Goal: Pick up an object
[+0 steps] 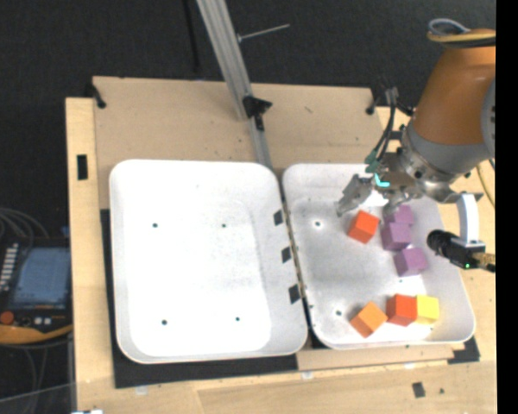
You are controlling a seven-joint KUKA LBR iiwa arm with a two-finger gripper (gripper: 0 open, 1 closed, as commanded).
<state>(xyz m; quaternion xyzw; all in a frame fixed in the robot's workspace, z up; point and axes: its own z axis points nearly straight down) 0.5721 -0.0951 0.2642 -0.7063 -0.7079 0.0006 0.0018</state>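
Gripper point(375, 198) fingers spread apart, holding nothing, hanging over right bin point(328, 317); orange block point(363, 226) lies just below, slightly toward the bin's front.

Blocks point(400, 240) clustered in the right bin point(324, 257), hand point(373, 198) just above, left bin point(198, 257) alongside.

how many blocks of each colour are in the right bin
orange: 2, one near the gripper at, one at the front at
purple: 2, at and
red: 1, at
yellow: 1, at
total: 6 blocks, all in the right bin
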